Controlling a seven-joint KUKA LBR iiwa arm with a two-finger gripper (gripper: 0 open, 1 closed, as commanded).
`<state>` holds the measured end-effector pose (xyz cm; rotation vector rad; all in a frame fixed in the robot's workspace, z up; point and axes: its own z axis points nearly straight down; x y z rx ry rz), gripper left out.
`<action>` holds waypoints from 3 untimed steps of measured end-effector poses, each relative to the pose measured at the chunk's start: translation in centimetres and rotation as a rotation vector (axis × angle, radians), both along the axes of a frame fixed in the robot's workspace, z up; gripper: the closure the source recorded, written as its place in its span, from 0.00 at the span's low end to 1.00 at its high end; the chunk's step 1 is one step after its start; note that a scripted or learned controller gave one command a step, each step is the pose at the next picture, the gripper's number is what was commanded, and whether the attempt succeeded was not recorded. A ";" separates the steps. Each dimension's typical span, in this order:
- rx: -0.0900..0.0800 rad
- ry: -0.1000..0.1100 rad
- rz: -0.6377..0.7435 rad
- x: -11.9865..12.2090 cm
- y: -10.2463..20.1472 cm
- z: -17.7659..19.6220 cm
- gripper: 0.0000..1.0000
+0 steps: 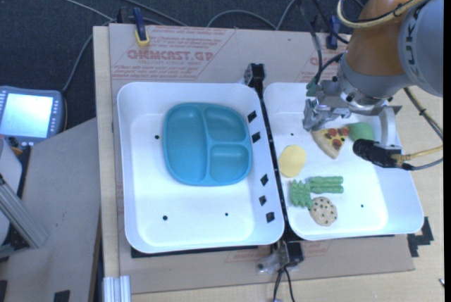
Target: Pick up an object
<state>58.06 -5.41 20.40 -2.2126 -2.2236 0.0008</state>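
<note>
My gripper [316,119] hangs over the upper middle of the right bin [394,212], close above the pointed end of a pizza slice toy [331,139]. A light green piece [362,130] lies just right of the slice, partly behind the arm. Lower in the same bin are a yellow lemon-like piece [292,159], a green asparagus bundle [315,189] and a round chocolate-chip cookie [323,210]. Nothing shows between the fingers.
The left bin [141,216] holds a blue divided plate [207,143]. A black divider with white marks [261,146] runs between the bins. The arm's orange band and grey body [384,33] cover the right bin's upper right corner. Cables trail across the dark floor behind.
</note>
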 end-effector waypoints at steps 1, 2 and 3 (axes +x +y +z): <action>0.000 0.001 0.000 -2.1 5.3 -0.1 1.00; -0.001 -0.004 0.001 -2.4 10.4 0.5 1.00; -0.001 -0.005 0.000 -3.7 14.5 2.3 1.00</action>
